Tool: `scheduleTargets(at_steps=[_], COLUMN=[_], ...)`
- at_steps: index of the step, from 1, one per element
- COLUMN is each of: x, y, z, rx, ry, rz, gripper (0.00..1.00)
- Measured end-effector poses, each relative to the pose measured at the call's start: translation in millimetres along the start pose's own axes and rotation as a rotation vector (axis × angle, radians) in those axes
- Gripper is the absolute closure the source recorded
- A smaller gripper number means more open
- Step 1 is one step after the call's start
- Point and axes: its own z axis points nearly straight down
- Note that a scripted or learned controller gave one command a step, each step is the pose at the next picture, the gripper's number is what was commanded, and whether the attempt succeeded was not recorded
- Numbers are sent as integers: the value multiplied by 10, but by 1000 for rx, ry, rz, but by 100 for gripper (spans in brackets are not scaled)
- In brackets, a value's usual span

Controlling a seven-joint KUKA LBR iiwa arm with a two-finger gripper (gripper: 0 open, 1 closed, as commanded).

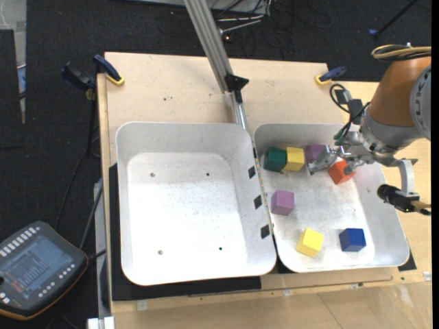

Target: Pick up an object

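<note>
While the left bin [185, 204] sits at nine o'clock of the bench, white and speckled with a few dark dots, a grey handheld controller [31, 269] lies off the bench at seven o'clock. Right bin [384, 249] touches it along the middle seam. Contents, left to right: green cube [275, 159] at the bin's eleven o'clock, touching a yellow cube [295, 159]; purple cube [282, 202] near centre; second yellow cube [310, 242] at six o'clock; a paler purple cube [315, 153], partly hidden by the gripper; blue cube [352, 239] at five o'clock. Red-orange cube [339, 173], small, matte, tilted, sits at one o'clock directly at the gripper [330, 162]. Cannot tell whether the claw is closed on it or merely above it.
</note>
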Motion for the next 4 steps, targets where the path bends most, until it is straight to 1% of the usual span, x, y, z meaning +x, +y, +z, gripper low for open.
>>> scheduleTargets(at_steps=[1, 2, 3, 4], x=[-12, -4, 55, 56], y=[60, 58, 77, 86], z=[208, 134, -492, -558], rx=[-25, -24, -13, -9], ry=[-7, -7, -4, -3], rz=[-1, -2, -3, -2], gripper=[0, 100, 100, 100])
